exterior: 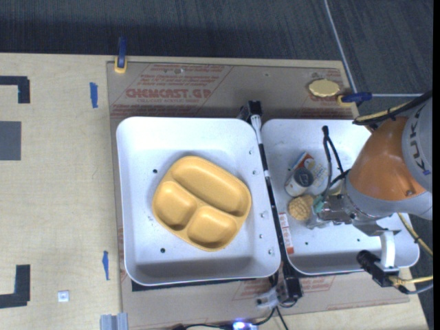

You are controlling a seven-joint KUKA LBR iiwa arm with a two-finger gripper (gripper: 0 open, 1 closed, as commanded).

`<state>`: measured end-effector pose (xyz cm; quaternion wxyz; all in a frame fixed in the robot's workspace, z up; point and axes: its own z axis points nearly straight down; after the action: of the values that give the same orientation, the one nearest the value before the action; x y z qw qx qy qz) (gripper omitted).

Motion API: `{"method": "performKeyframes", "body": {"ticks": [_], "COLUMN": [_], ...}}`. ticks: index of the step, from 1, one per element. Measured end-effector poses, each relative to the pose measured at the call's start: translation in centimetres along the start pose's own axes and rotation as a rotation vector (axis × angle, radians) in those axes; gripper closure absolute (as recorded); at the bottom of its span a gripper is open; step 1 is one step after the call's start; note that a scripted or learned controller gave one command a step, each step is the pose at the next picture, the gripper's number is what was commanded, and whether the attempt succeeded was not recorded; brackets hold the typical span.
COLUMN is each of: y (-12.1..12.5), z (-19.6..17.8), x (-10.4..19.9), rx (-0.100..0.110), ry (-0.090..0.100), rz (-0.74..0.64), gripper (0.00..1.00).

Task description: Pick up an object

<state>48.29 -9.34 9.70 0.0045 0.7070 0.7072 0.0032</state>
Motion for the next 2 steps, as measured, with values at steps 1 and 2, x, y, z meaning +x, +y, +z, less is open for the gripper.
{"method": "performKeyframes", "body": {"ticks": [1, 2], "y": [0.0, -0.3], "z": [0.0, 1.1], "x": [0.0, 0.1], "rx": [0.0, 0.009], "ry": [0.0, 0.003], "rz": [0.0, 0.0], "gripper": [0.0, 0.0]}}
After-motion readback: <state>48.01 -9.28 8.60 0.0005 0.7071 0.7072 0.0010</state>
